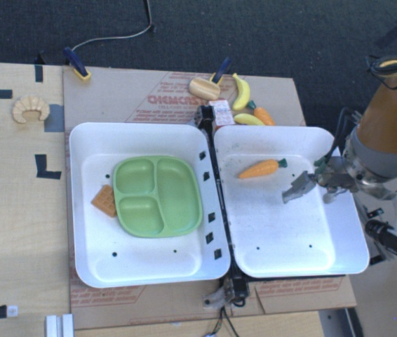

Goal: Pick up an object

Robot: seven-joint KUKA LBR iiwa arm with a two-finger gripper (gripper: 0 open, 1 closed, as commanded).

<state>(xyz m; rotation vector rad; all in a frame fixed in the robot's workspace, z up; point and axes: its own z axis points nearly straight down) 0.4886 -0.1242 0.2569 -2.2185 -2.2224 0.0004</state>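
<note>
A toy carrot [260,168] lies in the right bin [339,248], toward its far side. My gripper [313,190] hangs over the right half of that bin, just right of the carrot and slightly nearer the front. Its two grey fingers [297,187] stand apart with nothing between them, so it is open. In the left bin [90,258] sits a green divided plate [158,195], and a tan cracker [104,201] pokes out from under the plate's left rim.
Behind the bins on the cardboard lie two toy bananas [241,93], a bread roll [203,88], an orange piece [263,116] and a small box [221,112]. A croissant [30,109] rests on the bench at far left. Blue clamps [77,63] hold the cardboard's back edge.
</note>
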